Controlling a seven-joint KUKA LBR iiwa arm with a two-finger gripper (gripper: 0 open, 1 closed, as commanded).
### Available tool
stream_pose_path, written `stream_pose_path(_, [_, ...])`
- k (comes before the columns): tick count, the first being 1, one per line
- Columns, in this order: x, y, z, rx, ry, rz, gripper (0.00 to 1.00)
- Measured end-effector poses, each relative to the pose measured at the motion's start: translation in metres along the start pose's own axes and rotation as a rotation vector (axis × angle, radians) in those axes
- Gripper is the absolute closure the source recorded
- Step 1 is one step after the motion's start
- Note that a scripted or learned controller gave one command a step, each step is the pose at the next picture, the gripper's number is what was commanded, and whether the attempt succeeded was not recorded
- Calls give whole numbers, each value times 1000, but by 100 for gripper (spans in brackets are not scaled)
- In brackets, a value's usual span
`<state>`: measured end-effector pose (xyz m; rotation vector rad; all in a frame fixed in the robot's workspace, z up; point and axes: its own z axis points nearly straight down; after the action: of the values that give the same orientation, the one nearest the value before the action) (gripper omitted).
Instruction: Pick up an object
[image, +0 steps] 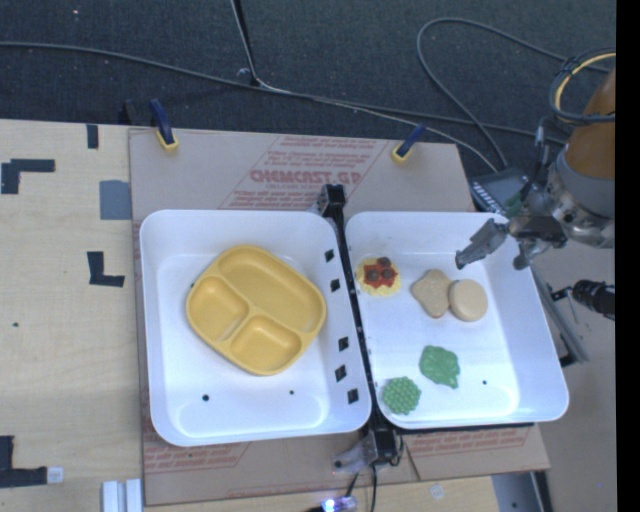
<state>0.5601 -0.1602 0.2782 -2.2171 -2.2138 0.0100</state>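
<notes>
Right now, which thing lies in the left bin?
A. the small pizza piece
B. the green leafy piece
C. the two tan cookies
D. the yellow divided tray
D: the yellow divided tray lies alone in the left bin, while the small food pieces all lie in the right bin.

The arm (585, 150) enters from the right edge, orange band above its grey wrist. Its gripper (498, 252) hangs low and leftward, two dark fingers (478, 247) spread apart with nothing between them.
</notes>
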Motion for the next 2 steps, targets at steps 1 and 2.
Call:
stream_pose_path(1, [0,2,-5,-8,-2,-3,0])
stream_pose_path(2, [-6,4,42,-4,-1,-2,0])
